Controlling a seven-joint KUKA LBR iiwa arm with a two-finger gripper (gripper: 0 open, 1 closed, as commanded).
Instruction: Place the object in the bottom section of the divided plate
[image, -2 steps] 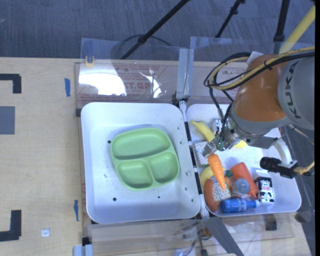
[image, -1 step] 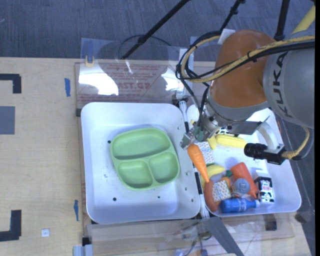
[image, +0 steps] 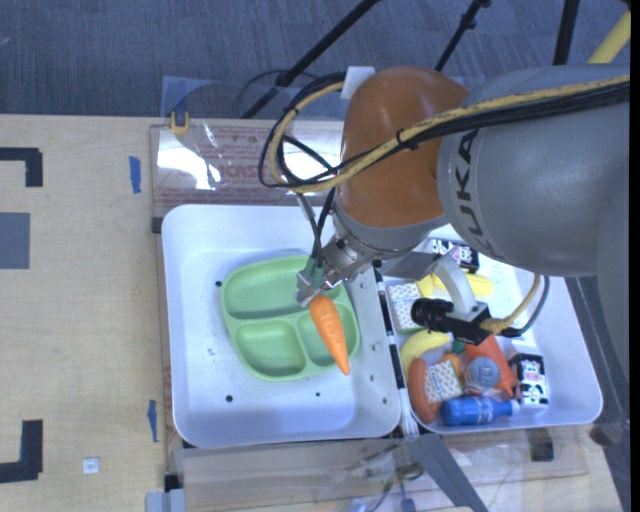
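Seen from the camera above, the pale wooden surface (image: 80, 300) carries two shallow white bins side by side. The left bin (image: 200, 400) holds a green divided plate (image: 260, 295), which has one large section at the top and smaller sections below it.

The grey arm (image: 540, 150) reaches in from the right, and its orange band (image: 400, 150) sits over the far edge of the left bin. The pincer (image: 316, 293) is over the plate's right side, near the wall between the two bins. Its fingers are closed narrowly on the thick end of an orange carrot (image: 332, 335).

The carrot slants down and to the right from the fingertips. It crosses the plate's right-hand lower section, and its pointed tip reaches the plate's lower right rim. Whether the tip rests on the plate or hangs just above it cannot be told. The section at the plate's bottom left, beside the carrot, shows bare green.

The right bin (image: 580, 400) is crowded. A blue bottle (image: 475, 410) lies along the near wall. A patterned pouch (image: 440, 380) is just above it, with a yellow rounded item (image: 425, 345) above that. A small black-and-white box (image: 532, 378) sits toward the right wall.

A crinkled clear plastic sheet (image: 210, 155) lies behind the left bin.
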